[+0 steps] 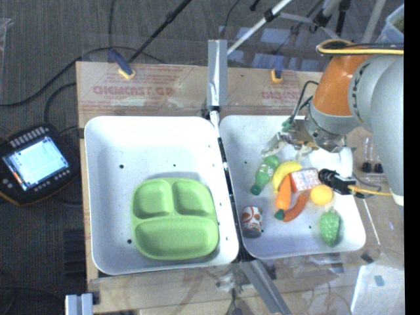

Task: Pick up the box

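1 box point(303, 179) lies just below the gripper point(291, 138), apart from it. Whether the gripper is open or closed, I cannot tell.

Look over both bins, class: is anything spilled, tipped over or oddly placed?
Nothing is spilled. In the right bin, a small can sits apart near the front-left corner, while the green bottle, banana, carrot and box lie jumbled together. The green divided tray lies flat.

A robotics lab: the grey and orange arm point(357, 104) reaches over a bench point(151, 90) clamped with cardboard. A teach pendant point(36, 163) lies on carpet at left, and tripod legs point(315, 12) and cables stand beyond
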Controlling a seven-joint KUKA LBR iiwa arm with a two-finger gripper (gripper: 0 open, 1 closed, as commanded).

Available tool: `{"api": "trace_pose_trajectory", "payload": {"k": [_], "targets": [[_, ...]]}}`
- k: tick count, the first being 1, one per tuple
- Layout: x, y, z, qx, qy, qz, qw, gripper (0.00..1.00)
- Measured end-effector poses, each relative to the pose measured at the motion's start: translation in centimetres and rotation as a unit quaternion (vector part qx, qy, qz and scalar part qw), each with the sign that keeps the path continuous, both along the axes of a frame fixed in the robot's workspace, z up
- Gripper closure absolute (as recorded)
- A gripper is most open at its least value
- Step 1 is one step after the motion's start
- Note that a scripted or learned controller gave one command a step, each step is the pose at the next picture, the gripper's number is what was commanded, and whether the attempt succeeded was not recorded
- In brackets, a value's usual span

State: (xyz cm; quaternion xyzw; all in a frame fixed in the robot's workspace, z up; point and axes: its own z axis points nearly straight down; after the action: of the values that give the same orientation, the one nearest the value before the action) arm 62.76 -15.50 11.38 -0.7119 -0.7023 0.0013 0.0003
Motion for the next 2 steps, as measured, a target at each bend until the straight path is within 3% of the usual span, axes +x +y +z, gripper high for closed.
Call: {"api": "trace_pose_trajectory", "payload": {"k": [1,2], "targets": [[-4.4,-2.1,3.6,0.0003,0.000,0.015,0.9999,0.00],[-5.8,-5.8,-0.9,-0.0010,-0.009,0.036,0.9993,0.00]]}}
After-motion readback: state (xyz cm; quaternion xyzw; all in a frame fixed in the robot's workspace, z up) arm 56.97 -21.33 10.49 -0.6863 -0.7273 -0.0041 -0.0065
